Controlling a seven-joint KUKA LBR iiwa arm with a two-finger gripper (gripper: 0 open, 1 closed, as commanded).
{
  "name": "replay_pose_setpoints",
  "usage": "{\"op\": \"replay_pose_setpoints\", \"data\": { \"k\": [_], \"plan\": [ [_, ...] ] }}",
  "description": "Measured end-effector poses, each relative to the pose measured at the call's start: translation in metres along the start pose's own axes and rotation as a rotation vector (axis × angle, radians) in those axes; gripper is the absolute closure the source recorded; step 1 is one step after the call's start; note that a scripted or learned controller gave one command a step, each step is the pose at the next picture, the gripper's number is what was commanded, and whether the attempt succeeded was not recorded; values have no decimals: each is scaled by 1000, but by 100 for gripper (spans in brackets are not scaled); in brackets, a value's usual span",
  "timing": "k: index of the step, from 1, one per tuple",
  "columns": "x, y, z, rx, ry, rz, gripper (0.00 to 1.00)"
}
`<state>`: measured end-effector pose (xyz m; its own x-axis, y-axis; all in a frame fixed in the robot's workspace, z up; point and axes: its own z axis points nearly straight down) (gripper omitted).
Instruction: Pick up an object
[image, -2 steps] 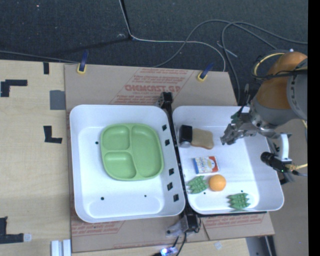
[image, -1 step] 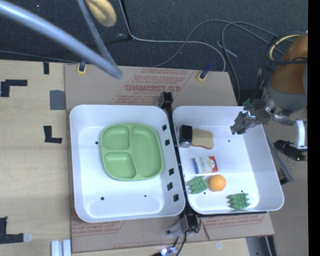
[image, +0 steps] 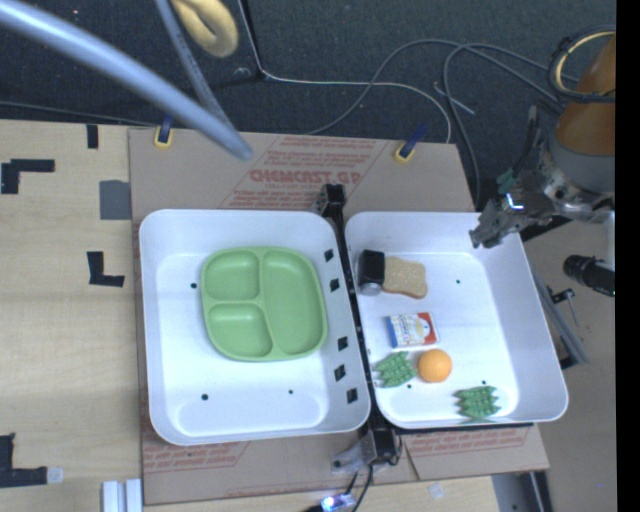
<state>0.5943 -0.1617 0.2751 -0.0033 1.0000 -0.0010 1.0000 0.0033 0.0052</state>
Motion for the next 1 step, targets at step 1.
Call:
{"op": "replay_pose_setpoints", "data": {
  "k": [1],
  "plan": [
    [56,0,18,7,1,-2,100]
  ]
}}
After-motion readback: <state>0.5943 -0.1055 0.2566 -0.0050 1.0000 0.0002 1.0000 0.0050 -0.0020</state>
